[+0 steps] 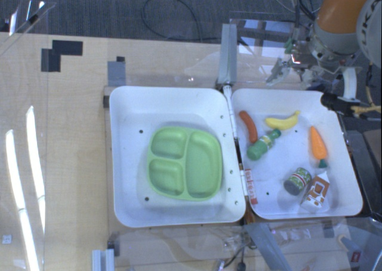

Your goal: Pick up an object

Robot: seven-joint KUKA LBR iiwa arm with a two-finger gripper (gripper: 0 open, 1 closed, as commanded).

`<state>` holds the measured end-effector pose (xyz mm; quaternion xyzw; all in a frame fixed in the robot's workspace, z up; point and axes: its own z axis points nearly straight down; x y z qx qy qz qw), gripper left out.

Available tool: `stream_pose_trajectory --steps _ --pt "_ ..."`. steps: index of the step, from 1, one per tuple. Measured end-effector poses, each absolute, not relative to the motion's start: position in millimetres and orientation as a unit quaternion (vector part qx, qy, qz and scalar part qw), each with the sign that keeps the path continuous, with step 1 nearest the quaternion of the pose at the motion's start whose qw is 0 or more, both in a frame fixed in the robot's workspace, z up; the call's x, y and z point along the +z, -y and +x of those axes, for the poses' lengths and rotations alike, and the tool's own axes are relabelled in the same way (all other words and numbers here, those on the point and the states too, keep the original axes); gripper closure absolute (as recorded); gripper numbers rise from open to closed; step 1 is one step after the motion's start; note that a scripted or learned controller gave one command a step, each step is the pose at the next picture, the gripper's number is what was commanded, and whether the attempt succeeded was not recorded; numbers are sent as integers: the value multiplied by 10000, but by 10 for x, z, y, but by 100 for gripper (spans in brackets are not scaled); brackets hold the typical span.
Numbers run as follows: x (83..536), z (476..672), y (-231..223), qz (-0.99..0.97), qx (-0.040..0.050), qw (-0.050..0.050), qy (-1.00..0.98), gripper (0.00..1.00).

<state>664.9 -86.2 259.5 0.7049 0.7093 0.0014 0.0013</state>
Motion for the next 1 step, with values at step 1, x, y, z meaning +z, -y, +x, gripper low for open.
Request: stream_pose_trajectory --steps 1 --pt "975 6706 1032 6987 27 30 -7154 0"
